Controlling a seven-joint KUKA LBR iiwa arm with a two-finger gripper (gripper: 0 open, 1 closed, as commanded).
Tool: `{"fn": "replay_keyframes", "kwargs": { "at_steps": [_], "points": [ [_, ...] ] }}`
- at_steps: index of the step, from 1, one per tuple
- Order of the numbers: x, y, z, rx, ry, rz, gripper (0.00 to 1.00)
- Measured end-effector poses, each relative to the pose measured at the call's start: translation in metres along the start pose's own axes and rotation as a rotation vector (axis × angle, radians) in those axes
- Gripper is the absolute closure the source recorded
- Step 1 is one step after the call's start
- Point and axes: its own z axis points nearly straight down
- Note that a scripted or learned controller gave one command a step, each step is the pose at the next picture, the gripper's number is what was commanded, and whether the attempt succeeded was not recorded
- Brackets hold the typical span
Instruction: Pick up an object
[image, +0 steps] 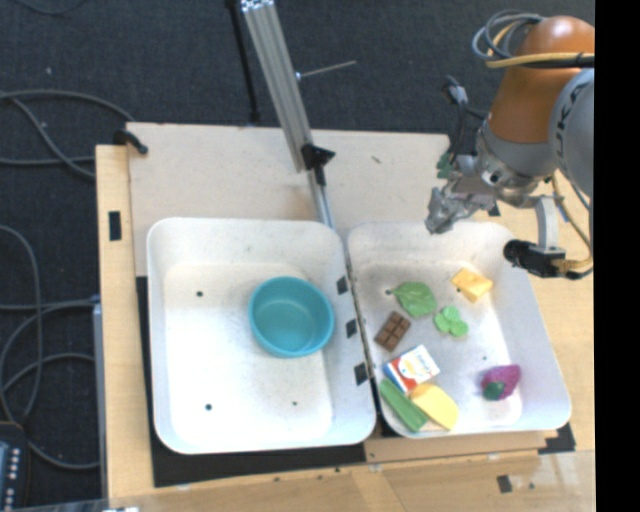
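- We see the gripper (443, 218) above the right bin's (545, 330) far rim; we cannot tell its state.
- Candidates lie below: yellow block (472, 284), green leaf (414, 297), chocolate bar (393, 330).
- The small carton (412, 369) bears print we cannot read.

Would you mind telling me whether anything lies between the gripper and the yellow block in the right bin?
Nothing visible does. The gripper hangs over the right bin's far rim, and bare white floor separates it from the yellow block. The green leaf lies off to the side, clear of that path.
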Motion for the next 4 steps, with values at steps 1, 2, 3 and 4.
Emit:
{"fn": "replay_keyframes", "kwargs": {
  "at_steps": [1,2,3,4],
  "points": [
    [0.043,-0.022,0.01,0.005,-0.001,-0.003,1.0],
    [0.095,-0.041,0.017,0.005,0.0,-0.005,1.0],
    [0.142,-0.06,0.003,0.003,0.003,-0.006,1.0],
    [0.183,-0.088,-0.003,0.005,0.002,-0.006,1.0]
  ]
}}
